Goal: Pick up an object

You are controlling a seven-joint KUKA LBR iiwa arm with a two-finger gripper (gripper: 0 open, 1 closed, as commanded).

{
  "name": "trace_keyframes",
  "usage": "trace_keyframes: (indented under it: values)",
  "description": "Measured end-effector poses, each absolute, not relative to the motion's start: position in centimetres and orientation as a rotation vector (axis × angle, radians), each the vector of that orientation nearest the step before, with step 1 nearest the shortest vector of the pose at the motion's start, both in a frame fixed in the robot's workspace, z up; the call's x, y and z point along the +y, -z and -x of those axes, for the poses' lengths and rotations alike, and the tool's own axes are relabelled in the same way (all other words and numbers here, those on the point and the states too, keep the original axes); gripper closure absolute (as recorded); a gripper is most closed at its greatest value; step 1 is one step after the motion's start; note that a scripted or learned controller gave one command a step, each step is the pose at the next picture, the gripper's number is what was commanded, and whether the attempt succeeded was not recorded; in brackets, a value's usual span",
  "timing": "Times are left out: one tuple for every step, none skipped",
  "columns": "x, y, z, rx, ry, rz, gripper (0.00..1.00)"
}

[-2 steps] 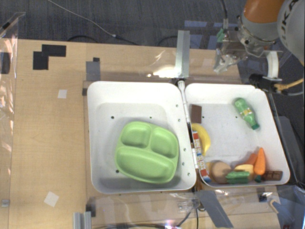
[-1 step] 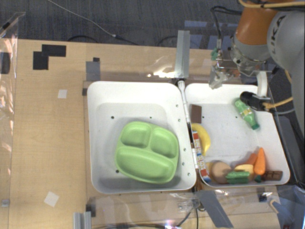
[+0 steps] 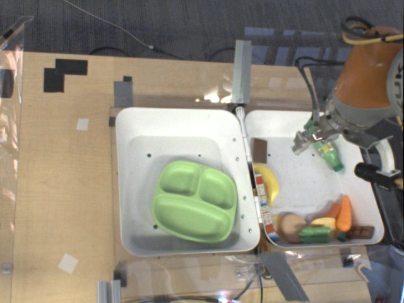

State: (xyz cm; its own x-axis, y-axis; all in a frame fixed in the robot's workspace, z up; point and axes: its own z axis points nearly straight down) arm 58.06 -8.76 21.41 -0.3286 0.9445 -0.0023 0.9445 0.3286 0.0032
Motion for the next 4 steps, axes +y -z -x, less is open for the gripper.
trace_keyframes:
  values:
    - [-12.7, -27.0, -63.2, 2.432, -0.007, -1.975, 1.00]
    - [-12.2, -29.0, -66.9, 2.331, -0.007, -2.095, 1.00]
    - [-10.4, -30.0, -67.0, 1.971, -0.006, -2.441, 1.00]
    - [-10.4, -31.3, -67.1, 1.977, -0.010, -2.429, 1.00]
